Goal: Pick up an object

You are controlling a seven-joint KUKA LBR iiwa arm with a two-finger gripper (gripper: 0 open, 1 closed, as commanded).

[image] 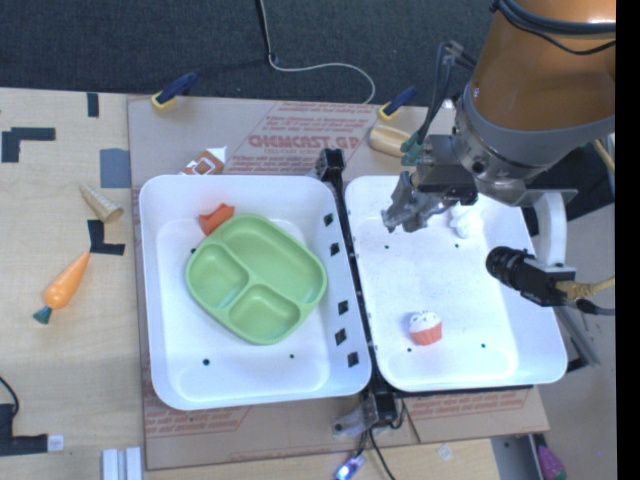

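**Hanging over the right bin's far edge, with the cupcake toward the near edge**

Looming largest is the arm (545,58), one of it, reaching in from the right over the bench. Two white bins sit side by side: the left bin (170,368) carries one green divided plate (256,278) near its middle, with one small orange piece (215,216) touching the plate's far-left side. The right bin (520,363) carries one small cupcake toy (425,327), white on top and orange below, lying toward the near edge, roughly mid-width. One small white thing (462,220) lies near the far edge, just beside the gripper.

The gripper (405,216) hangs over the right bin's far-left part; whether anything is gripped cannot be told. The cupcake lies well apart from it, toward the near edge and slightly right. It looks squat, so no long axis matters.

On the bench's left edge lie one toy carrot (66,283) and one small cone (100,202).
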